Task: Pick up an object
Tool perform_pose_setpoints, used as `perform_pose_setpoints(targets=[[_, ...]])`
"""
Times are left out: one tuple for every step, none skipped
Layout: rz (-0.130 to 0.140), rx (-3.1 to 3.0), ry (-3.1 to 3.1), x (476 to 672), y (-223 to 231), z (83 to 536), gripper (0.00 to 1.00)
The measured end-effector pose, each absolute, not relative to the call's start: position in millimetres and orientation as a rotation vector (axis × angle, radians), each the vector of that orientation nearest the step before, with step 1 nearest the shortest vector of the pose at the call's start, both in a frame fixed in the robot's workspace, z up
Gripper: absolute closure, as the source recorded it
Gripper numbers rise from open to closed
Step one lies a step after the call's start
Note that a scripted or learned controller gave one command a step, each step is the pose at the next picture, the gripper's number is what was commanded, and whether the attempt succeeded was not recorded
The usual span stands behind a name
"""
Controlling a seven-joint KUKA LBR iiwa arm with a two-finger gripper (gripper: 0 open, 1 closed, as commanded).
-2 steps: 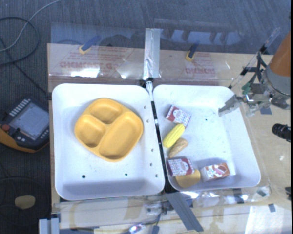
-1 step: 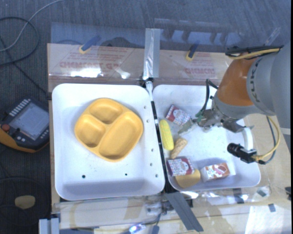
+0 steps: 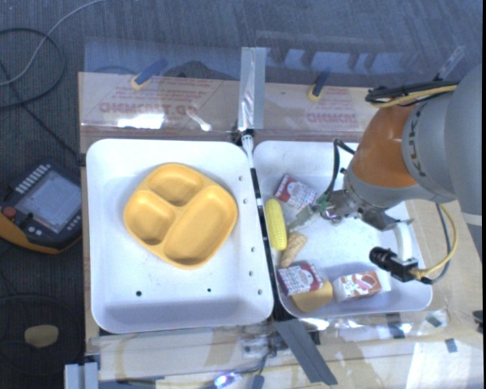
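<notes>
The gripper (image 3: 334, 210) hangs low in the right bin (image 3: 405, 302), under the big grey arm (image 3: 462, 136) with its orange band (image 3: 385, 148). The arm hides much of it, so you cannot tell if it is released or clenched, and nothing can be seen caught in it. Just to the left of the gripper lies a small red and white packet (image 3: 295, 191), so near that it may be touching, but that cannot be told. A bit further left is a yellow corn cob (image 3: 275, 224), lying along the bin's left wall. Below the corn, and down to the left of the gripper, sits a small tan piece of food (image 3: 292, 249). Lower still is another red and white packet (image 3: 300, 278) with a tan bun-like thing (image 3: 312, 297) just beside it. Right below the gripper, near the bin's bottom edge, lies a third packet (image 3: 361, 284) with red on it. Far to the left of the gripper is the left bin (image 3: 113, 298), and in it rests a yellow plate (image 3: 180, 214) with three parts. Both bins sit side by side on the desk (image 3: 105, 104). Much further left, off the desk on the grey floor (image 3: 32, 71), is an orange and black control box (image 3: 36, 209) with a screen.
</notes>
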State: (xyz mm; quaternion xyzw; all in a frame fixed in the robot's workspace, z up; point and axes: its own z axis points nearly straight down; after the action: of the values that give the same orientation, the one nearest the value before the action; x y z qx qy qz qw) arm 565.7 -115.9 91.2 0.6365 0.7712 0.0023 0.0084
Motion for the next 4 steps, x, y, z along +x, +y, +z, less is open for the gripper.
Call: perform_pose_setpoints(targets=[[-0.003,2.330,2.108,549.7,-125,130,0.00],[-0.003,2.330,2.111,550.2,-125,138,1.00],[-0.003,2.330,2.111,550.1,-125,138,0.00],[-0.005,2.293,2.151,616.7,-96,103,0.00]])
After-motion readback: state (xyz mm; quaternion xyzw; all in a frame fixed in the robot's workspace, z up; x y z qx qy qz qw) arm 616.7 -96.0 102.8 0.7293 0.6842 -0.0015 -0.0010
